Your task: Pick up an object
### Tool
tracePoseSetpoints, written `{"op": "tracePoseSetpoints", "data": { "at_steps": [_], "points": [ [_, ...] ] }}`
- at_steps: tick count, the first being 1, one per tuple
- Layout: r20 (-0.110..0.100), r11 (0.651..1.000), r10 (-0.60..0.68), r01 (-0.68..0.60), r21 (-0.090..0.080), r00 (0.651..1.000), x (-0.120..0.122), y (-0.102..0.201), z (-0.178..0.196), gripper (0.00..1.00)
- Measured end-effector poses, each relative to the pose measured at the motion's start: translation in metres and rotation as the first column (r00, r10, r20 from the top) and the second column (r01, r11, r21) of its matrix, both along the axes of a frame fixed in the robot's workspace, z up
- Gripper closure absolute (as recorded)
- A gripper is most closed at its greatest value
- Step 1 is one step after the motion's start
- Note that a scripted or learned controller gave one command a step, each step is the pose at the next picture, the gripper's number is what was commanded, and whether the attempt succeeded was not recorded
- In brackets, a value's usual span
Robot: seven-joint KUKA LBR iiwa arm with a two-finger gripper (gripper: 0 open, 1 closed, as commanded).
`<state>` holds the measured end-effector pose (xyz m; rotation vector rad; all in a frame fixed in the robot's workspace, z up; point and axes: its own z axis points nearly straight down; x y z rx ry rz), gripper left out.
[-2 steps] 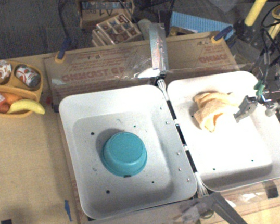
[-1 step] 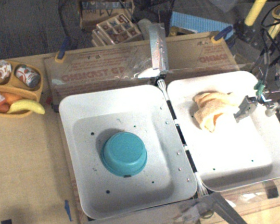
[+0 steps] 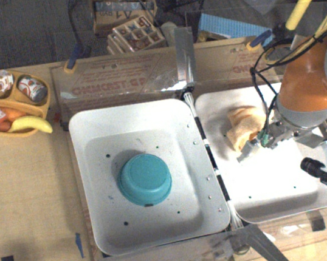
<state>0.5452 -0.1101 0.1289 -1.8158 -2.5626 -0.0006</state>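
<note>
Right bin [image 3: 285, 199]: tool [image 3: 253, 143] seemingly touching tan object [image 3: 243, 125].

Teal bowl [image 3: 145, 179] upturned in left bin [image 3: 89, 169]; gripper [image 3: 251, 145] touching tan object [image 3: 243, 125], right bin [image 3: 272, 195].

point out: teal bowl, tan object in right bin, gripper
teal bowl [image 3: 145, 179]: camera view, centre of its upturned base, in the left bin.
tan object [image 3: 243, 125]: camera view, middle of its top surface, in the right bin.
gripper [image 3: 249, 147]: camera view, at its fingertips, just below the tan object.
</note>
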Motion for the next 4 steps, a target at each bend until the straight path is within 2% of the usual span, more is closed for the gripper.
{"op": "tracePoseSetpoints", "data": {
  "at_steps": [1,2,3,4],
  "points": [
    [0.011,0.988,0.156,-0.156,-0.005,0.988,0.072,-0.003,-0.038,0.0],
    [0.015,0.997,0.081,-0.081,-0.005,0.997,0.071,0.002,-0.037,0.0],
    [0.005,0.982,0.188,-0.188,-0.002,0.982,0.056,0.03,0.057,0.0],
    [0.001,0.921,0.389,-0.389,0.0,0.921,0.022,0.07,0.057,0.0]
  ]
}}
